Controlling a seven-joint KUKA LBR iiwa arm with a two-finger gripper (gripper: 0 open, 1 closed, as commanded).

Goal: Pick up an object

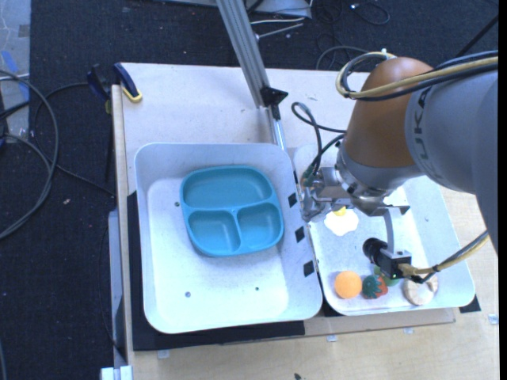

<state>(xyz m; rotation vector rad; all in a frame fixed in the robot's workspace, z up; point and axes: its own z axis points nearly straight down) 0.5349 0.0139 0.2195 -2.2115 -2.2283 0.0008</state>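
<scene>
The gripper (317, 200) hangs low over the far left part of the right bin (444, 220); whether it grasps anything cannot be told. The arm (412, 125) bends in from the right, its orange band above the wrist. Just beside the gripper lies one white-and-yellow object (341, 222). Along the near wall sit one orange ball (347, 284), one red-green toy (375, 286) and one pale piece (417, 292). The left bin (158, 291) holds one blue divided plate (232, 210).

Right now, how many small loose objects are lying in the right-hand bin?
4 visible: a white-and-yellow piece under the arm, an orange ball, a red-green item, and a pale piece along the near edge. The arm may hide more.
</scene>
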